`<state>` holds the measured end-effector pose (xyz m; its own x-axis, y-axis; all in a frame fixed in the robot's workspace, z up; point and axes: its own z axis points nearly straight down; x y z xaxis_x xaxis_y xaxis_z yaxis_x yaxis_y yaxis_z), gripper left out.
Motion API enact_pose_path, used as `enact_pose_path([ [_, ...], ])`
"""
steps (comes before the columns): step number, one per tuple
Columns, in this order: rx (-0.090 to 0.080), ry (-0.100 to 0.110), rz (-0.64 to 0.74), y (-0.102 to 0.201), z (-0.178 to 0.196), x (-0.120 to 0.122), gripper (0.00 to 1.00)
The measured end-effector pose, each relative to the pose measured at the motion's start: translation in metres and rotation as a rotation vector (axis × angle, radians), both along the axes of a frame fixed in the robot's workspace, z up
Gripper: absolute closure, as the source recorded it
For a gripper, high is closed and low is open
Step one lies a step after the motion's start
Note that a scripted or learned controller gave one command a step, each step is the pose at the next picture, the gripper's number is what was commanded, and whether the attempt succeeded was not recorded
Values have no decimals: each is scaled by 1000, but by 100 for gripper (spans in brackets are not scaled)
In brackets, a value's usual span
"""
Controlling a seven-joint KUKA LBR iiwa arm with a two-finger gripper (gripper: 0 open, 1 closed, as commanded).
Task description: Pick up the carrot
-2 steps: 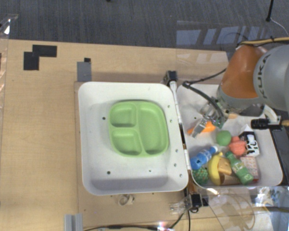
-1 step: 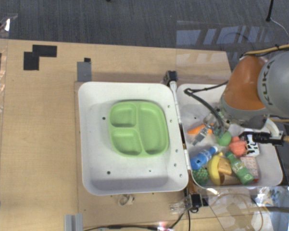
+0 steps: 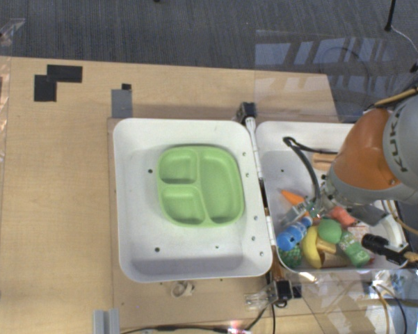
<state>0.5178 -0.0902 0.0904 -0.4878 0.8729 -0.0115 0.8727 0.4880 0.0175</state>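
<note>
Bench, near edge: loose cables and small clips below both bins. Right bin, near end: a crowded heap of toy food packed along the near wall, comprising a blue ball at the left, a banana touching it, a green ball just beyond the banana, and a green block at the right, against the near-right corner. Carrot: orange, tapered, lying at the far-left margin of that heap, tip toward the bin's left wall, thick end running under the gripper. A second pinkish-orange piece lies to its right and could be mistaken for it. Gripper: low over the heap, at the carrot's thick end; finger state cannot be told, the wrist and clutter masking them, and no grasp is confirmed. Arm: orange band above, entering over the bin's right side, with a black cable looping across the bin's far half. Left bin: holds a green divided tray near its centre. Handling note, as judgement: the approach step is in hand; close across the carrot's narrow width rather than along it, stay clear of the blue ball and banana, and lift straight up before moving off.
</note>
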Motion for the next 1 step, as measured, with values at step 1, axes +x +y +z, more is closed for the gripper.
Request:
enact_pose_path([
  [1, 0, -10, 10, 2, 13, 4, 100],
])
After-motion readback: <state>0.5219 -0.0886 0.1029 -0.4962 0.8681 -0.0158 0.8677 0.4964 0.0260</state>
